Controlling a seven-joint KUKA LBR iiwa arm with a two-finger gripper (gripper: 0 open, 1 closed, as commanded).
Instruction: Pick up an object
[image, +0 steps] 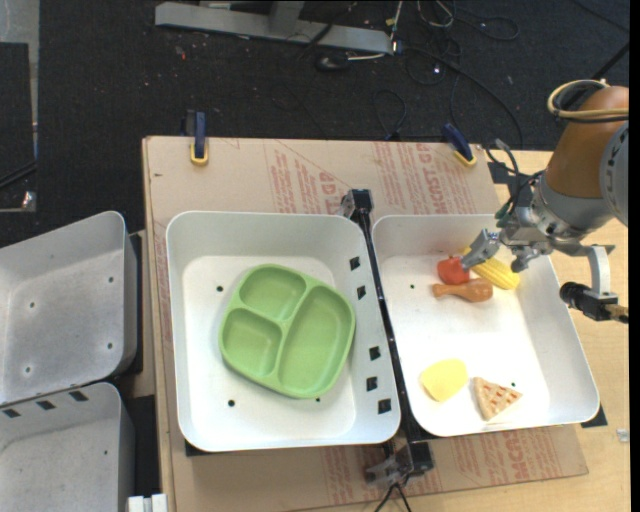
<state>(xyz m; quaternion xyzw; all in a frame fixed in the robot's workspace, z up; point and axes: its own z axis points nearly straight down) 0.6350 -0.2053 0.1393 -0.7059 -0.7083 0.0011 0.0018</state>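
yellow corn piece (497, 274) lies in right bin (560, 340) near its far right corner, touching red tomato (452, 270), drumstick (463, 291) just in front. hand (505, 252) right above corn, fingers spread apart, gripping nothing. yellow disc (443, 379) and pizza slice (495, 397) near front. green divided plate (288, 329) in left bin (200, 400).

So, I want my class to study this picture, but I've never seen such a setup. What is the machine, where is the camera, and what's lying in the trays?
It is a robot arm reaching in from the right, with a two-finger gripper at its end. One camera looks down at a slant. The left bin holds a green divided plate. The right bin holds toy food: a tomato, corn, a drumstick, a yellow round piece and a pizza slice. The gripper hangs over the corn, fingers spread; nothing shows between them.
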